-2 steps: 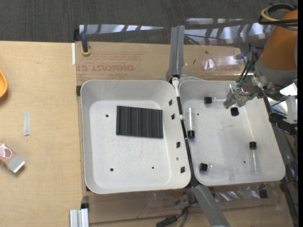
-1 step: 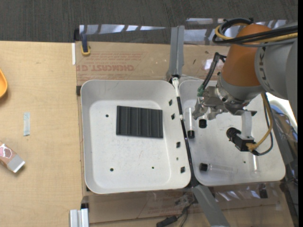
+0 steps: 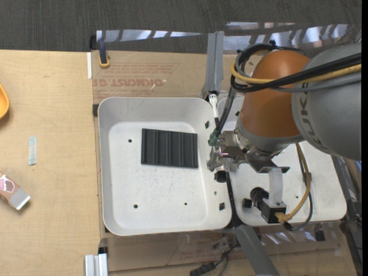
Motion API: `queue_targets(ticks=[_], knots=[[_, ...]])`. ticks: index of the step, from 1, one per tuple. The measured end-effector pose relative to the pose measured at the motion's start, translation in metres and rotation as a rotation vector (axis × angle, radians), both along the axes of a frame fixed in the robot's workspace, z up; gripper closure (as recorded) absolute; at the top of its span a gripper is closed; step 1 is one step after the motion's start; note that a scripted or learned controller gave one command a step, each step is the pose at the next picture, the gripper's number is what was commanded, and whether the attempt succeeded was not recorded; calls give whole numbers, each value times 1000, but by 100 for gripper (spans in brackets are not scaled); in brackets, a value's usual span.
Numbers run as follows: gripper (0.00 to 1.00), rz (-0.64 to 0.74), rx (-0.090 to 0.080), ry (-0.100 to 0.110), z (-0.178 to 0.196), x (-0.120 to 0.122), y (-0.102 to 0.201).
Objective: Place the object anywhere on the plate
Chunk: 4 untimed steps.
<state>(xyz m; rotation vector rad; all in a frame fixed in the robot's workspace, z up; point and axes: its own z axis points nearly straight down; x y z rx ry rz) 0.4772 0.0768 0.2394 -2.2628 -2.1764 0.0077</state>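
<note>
Here, the arm (image 3: 299,96) is seen over the right bin (image 3: 322,203), the left bin (image 3: 115,171) is occupied by a dark ribbed plate (image 3: 169,148), and the gripper's (image 3: 221,157) state cannot be told.

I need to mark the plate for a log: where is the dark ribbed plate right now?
The dark ribbed plate lies flat in the left white bin, toward its upper middle, left of the arm's wrist.
</note>
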Motion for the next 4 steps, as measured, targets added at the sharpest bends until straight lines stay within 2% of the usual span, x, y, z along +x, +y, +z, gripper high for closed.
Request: queue_targets(ticks=[1, 2, 3, 4], knots=[[100, -341, -4, 1, -41, -1, 70], [100, -493, -5, -2, 3, 0, 141], [0, -493, -5, -2, 3, 0, 141], [0, -13, -2, 1, -137, -1, 150]])
